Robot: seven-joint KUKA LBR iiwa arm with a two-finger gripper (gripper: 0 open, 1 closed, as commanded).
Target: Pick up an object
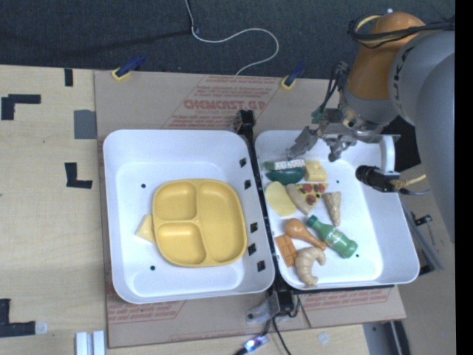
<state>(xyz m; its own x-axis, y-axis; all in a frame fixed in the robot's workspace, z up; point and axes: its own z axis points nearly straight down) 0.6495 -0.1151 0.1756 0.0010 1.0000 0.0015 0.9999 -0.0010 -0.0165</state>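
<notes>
- My arm [392, 58] reached in from the right, wrist bent down over the right bin [392, 250].
- My claw [319, 145] hung spread open — gripping nothing — above the toy food [307, 198].

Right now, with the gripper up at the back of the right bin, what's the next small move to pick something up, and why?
Probably lower the gripper a little toward the near side, onto the dark green piece. It hangs above the far edge of the right bin, nothing shows between its fingers, and that piece lies nearest it in the cluster of toy food.
</notes>
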